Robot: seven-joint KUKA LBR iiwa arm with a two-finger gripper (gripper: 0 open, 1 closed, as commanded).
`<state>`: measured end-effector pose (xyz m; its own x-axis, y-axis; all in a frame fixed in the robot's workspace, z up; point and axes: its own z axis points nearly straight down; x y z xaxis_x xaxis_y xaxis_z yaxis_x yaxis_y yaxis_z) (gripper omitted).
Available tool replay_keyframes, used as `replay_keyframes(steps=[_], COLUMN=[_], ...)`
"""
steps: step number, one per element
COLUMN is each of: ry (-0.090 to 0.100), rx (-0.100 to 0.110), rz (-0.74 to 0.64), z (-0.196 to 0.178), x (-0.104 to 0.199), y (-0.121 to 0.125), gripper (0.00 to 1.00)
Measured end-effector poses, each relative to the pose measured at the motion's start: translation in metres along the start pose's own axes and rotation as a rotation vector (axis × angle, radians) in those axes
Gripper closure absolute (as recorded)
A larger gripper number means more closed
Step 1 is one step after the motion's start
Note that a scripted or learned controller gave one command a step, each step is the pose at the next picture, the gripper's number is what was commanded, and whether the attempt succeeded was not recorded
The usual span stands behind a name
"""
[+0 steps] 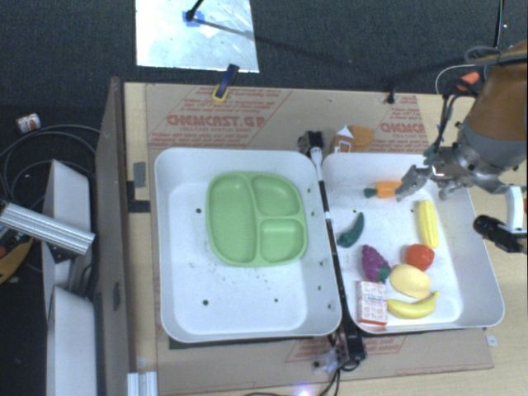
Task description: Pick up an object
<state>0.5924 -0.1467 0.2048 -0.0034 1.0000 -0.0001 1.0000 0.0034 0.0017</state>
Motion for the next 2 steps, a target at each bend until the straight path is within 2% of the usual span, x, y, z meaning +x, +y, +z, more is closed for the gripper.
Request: replay_keyframes(steps=[1, 2], ry=[-0.001, -0.002], rx=[0.003, -0.004], rz=[0.006, 0.001], z=[0.127, 0.109], x=[-0.063, -0.06], y=[0.014, 0.017], gripper=[0.0, 1.0])
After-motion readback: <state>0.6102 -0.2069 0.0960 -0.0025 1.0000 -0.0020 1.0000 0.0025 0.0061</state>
